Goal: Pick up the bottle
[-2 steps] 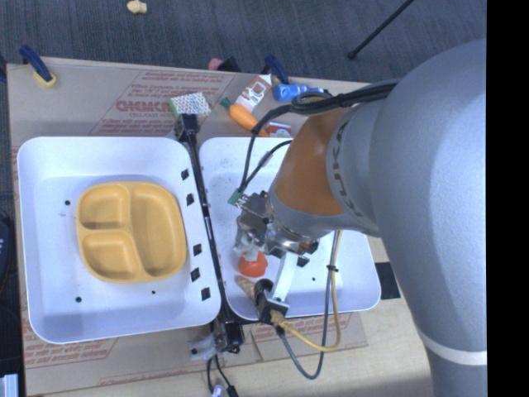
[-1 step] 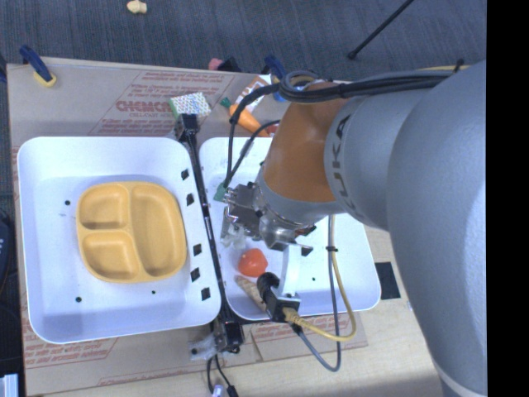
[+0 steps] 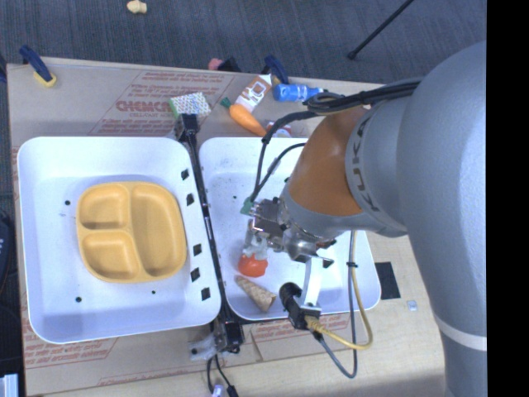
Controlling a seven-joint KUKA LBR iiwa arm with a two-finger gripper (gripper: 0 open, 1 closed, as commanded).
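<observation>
Claw [image 3: 255,251] down in right bin [image 3: 225,180], right over the orange-capped bottle [image 3: 253,264] & touching it; can't tell if spread or pinching. Cone [image 3: 255,292] just beside.

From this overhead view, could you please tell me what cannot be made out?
- Gripper: in the camera view, the wrist hides whether it is open or shut.
- Orange item under it: too small to identify.
- Right bin: the arm covers much of its floor.

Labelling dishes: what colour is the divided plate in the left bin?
Yellow plate, camera view.
</observation>
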